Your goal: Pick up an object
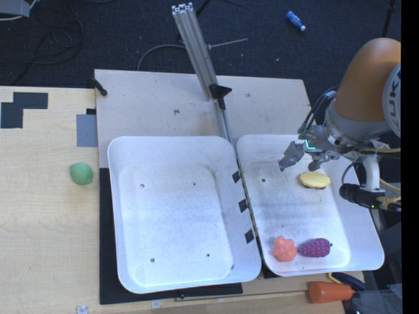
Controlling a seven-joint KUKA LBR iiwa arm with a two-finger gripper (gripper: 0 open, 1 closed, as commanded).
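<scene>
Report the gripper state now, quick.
Gripper: open, holding nothing, above the right bin beside the yellow object.

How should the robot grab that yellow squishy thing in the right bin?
Probably from straight above, closing across the narrow middle of the flat yellow oval object. It lies flat on the floor of the right white bin, longer left to right, with bare floor around it. The gripper hovers just to its upper left.

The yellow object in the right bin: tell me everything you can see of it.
The yellow object is a pale, flattish oval, looking soft or plastic, with a slightly darker lower edge. It lies flat on the floor of the right bin, in its far right part. The tool hangs just up-left of it, apart from it.
</scene>
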